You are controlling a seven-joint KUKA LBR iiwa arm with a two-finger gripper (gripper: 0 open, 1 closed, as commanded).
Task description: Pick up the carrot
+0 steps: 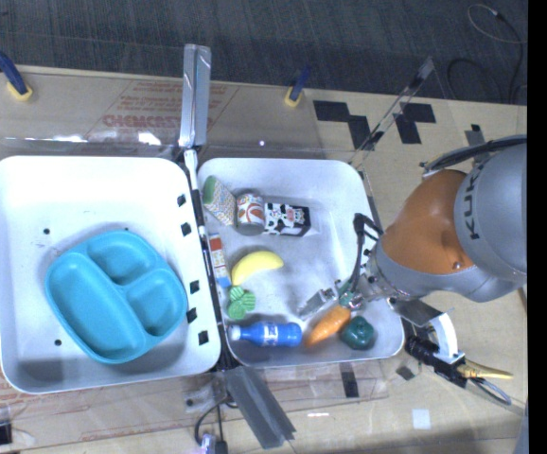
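The gripper [335, 296] is down in the right bin [283, 170], near its front right corner, and its fingers are a tangle of metal and shadow from here, so I cannot tell how far apart they stand or whether anything sits between them. Just below the tip lies the carrot [328, 325], right up against the front wall, touching or nearly touching the gripper's lower end. It lies aslant, its long axis running from lower left to upper right; the green end looks to be the upper right one, under the gripper, though that could belong to the dark green piece [358, 333] just beside it. Crowded spot, this! The blue bottle [267, 333] lies end-on at the carrot's left, so a closing finger could land on the bottle or the green piece instead, or nudge the carrot into the wall and have it squirt out sideways. A grip across the tapered end could slip as well. Further back sit the banana [255, 266] and a cow-patterned carton [283, 218]; the left bin [27, 183] holds a blue divided plate [113, 296].
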